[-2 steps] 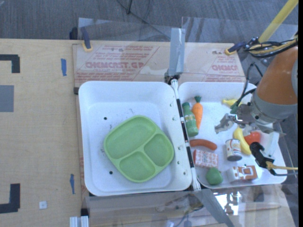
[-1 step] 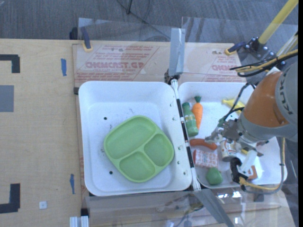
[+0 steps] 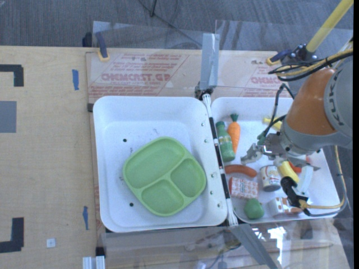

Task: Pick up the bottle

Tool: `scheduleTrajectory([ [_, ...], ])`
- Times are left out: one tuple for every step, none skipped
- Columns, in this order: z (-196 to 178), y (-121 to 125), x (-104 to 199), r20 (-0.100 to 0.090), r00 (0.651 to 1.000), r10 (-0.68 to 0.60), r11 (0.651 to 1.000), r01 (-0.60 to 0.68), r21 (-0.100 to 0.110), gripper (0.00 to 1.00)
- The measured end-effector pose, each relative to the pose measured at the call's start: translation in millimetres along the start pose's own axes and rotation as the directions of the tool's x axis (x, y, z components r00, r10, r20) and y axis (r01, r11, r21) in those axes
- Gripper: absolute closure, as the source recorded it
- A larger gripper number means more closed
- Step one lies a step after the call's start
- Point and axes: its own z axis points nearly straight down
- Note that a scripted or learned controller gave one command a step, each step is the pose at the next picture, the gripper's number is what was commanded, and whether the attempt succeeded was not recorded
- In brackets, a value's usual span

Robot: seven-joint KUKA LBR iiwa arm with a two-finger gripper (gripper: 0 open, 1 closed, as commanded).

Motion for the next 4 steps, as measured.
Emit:
scheduleTrajectory([
  [19.9,-52.7,-38.2,-0.004,0.917,0.398,0.917,-0.398,-0.009,0.0],
  [12.2,-53.0,-42.3,0.001,0.915,0.404,0.915,-0.404,-0.009,1.0],
  [18.4,-23.0,-74.8,-0.007,0.619,0.785,0.619,-0.785,-0.008,1.0],
  [-52.8,35.0,4.7,0.005,0.619,0.785,0.619,-0.785,0.005,1.0],
])
